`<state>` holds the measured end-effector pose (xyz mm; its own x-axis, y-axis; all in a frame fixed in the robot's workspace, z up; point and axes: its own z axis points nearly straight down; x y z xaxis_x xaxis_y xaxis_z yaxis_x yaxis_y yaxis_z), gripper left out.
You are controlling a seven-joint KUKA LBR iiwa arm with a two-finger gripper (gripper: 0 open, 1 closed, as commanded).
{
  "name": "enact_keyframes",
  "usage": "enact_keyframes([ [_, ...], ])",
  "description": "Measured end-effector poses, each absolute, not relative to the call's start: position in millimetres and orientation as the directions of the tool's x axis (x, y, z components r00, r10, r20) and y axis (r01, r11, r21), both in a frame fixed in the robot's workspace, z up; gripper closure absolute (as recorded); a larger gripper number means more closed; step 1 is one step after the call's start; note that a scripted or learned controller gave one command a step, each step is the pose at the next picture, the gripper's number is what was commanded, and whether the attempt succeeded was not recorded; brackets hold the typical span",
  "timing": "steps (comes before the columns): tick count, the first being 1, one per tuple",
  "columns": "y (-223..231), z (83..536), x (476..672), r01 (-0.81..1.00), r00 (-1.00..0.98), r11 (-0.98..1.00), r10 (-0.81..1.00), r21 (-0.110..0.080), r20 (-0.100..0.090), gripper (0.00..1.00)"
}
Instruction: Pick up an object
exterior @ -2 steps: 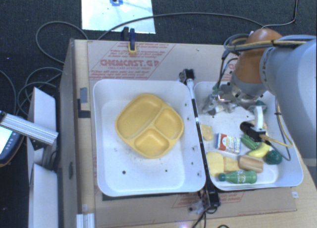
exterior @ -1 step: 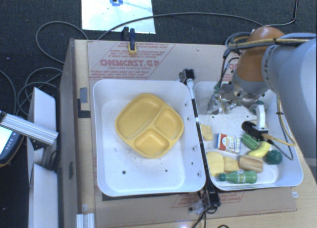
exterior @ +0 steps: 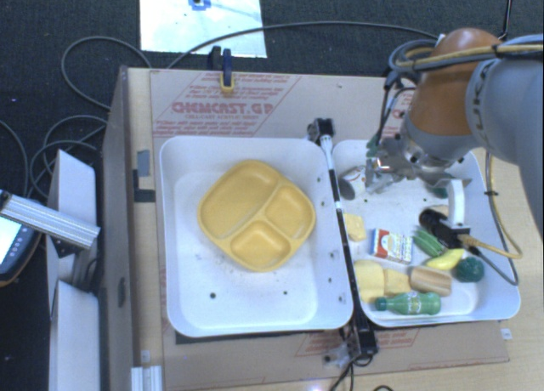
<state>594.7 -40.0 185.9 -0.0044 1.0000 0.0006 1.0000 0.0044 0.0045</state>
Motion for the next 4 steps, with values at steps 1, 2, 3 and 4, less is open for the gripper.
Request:
enact_keyframes([
  [1,-41,185,593.9,1.000,-0.003,0.003,1.000,0.002,0.000,0.00],
  [2,-77,185,669.0,1.000,-0.004,0.004,1.000,0.003,-0.001,0.00],
  [3,-45,185,669.1,1.000,-0.005,0.005,1.000,0.002,0.001,0.00],
  [4,-41,185,645.2,1.000,-0.001,0.001,1.000,0.002,-0.001,0.00],
])
